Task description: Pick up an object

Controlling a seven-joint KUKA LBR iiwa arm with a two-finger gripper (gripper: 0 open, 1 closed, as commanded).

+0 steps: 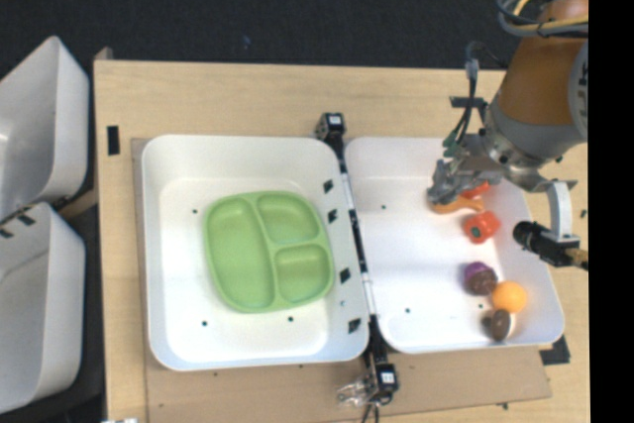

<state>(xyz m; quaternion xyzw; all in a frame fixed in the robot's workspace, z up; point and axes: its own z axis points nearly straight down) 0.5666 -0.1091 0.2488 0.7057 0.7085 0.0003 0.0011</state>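
A: While the arm (540, 84) reached in from the right, what did each bin hold?

B: Left bin (158, 243) held one green divided tray (267, 250), three compartments, lying flat near the bin's middle. Right bin (406, 312) held the loose objects, all toward its right side.

A: List them.

B: Orange flat piece (458, 204) under the tool (454, 181), near the bin's upper right. Orange-red pepper-like item (480, 228) just below and right of that. Purple item (480, 277) lower down. Orange ball (510, 296) just beside the purple one, to its right. Brown item (496, 323) below the ball, near the front wall.

A: Tool state?

B: Tool sat low over the orange flat piece, touching or nearly so. Could not tell whether it was released or clenched; the mechanism blocked the tips. No object was seen lifted.

A: Anything else on the desk (119, 104)?

B: Black clips (331, 125) along the seam between the two bins.
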